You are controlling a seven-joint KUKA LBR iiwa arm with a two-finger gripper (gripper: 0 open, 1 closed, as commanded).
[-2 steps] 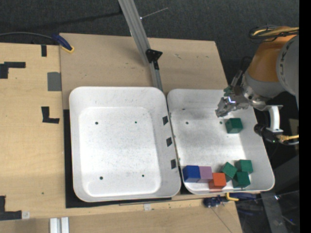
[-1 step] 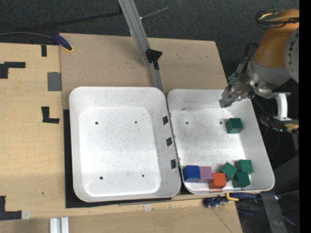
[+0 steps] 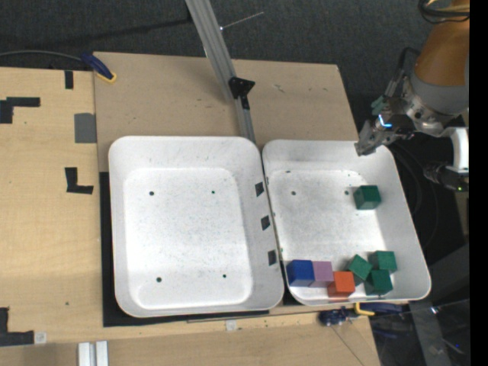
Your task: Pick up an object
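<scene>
The right bin (image 3: 320, 174) holds several small blocks. A lone green cube (image 3: 367, 197) lies near its right wall. Along the front edge sit a blue cube (image 3: 300, 271), a purple cube (image 3: 322, 271), an orange cube (image 3: 343, 283) and three green cubes (image 3: 377, 270). My gripper (image 3: 367, 142) hovers over the bin's back right corner, above and behind the lone green cube. Nothing shows between its fingers.
The left bin (image 3: 187, 219) stands beside the right one. A slanted metal pole (image 3: 221, 52) runs from the top down to the gap between the bins. The wooden bench (image 3: 46, 174) extends to the left, with black marks on it.
</scene>
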